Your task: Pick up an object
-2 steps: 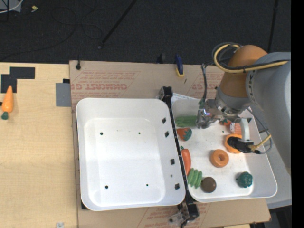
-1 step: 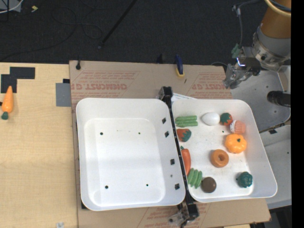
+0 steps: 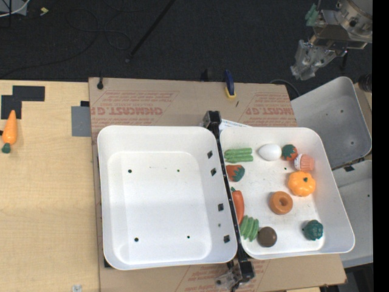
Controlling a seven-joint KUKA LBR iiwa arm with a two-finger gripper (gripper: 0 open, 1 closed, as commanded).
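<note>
The brown ball point(image 3: 267, 236), close to the near rim of the right bin point(image 3: 340, 236), sits beside the green pod point(image 3: 249, 228); the carrot point(image 3: 237, 206), my likeliest pick, lies just beyond, its long axis running near-to-far along the divider wall, probably where it rolled. Outward from it sit the doughnut point(image 3: 281, 202), pumpkin point(image 3: 302, 184) and egg point(image 3: 269, 152). My gripper point(image 3: 310, 58) hangs well beyond the bin's far corner, and I cannot tell how my jaws stand.
</note>
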